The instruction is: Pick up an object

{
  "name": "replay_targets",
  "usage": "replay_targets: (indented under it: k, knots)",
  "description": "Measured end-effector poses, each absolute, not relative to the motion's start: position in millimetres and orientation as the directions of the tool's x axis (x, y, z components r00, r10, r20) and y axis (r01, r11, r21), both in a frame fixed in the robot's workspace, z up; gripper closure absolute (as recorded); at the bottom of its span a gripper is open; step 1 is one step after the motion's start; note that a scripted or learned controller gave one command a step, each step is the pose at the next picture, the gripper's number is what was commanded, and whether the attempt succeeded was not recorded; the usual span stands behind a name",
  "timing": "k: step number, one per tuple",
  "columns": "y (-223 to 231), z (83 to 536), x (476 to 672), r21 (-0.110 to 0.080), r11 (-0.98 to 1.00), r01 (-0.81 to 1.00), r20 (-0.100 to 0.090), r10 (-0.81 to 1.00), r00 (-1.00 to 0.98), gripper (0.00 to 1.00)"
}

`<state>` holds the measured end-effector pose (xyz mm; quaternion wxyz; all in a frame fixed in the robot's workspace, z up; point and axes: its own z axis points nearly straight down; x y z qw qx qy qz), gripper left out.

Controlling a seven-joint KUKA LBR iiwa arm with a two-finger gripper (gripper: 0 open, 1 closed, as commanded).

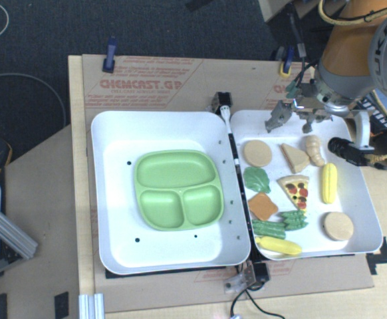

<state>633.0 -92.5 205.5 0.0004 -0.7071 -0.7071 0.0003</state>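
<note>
My gripper (293, 119) hangs over the far edge of the right bin (366, 208), open, with nothing between its fingers. Just below it lie a round tan cookie (258, 153), a pale wedge (294, 157) and a beige peanut-shaped piece (314, 149). Further toward the front are a yellow corn cob (328, 182), a pizza slice (294, 190), a green leaf (257, 178), an orange square (263, 206), green beans (268, 228), a small green vegetable (293, 219), a yellow banana (280, 246) and a second round cookie (339, 225).
The left bin (110, 178) holds a green divided plate (179, 189) in its middle. A black hinge strip (233, 158) runs between the two bins. Blue clamps (109, 55) sit on the bench's far edge.
</note>
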Motion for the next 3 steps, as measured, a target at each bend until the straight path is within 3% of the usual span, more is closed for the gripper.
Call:
replay_targets:
  k: [1, 2, 3]
  knots:
    - [-96.4, 79.8, 588.8, -0.006, -0.004, 1.000, 0.003, 1.000, 0.004, 0.00]
    - [-117.2, 85.5, 552.8, -0.002, -0.004, 1.000, 0.001, 1.000, 0.004, 0.00]
    - [-115.5, 85.7, 477.0, -0.001, -0.004, 1.000, 0.001, 1.000, 0.004, 0.00]
